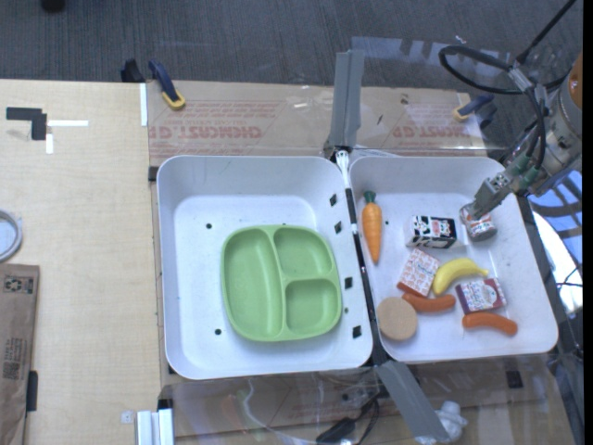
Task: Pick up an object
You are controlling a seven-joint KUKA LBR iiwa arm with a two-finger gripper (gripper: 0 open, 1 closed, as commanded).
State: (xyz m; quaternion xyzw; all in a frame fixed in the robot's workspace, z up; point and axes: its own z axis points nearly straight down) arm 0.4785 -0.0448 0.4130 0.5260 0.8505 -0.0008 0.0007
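Note:
The right bin (547, 336) holds several toy foods. An orange carrot (372, 229) lies at its left. A black and white carton (434, 232) sits in the middle, with a red and white packet (419, 271), a yellow banana (459, 273) and a second packet (480, 295) below it. Two orange sausages (429, 303) (490, 323) and a tan disc (397, 319) lie near the front. My gripper (479, 222) comes down at a slant over the bin's right part, its tip just right of the carton, above the banana. The tip looks small and greyish, with a reddish spot.
The left bin (171, 248) holds a green divided plate (282, 283). Black cables (482, 68) loop above the arm at the upper right. Blue and yellow clamps (165, 84) sit on the bench behind the bins. A tape roll (7, 236) and a brown bag (17, 327) lie at the far left.

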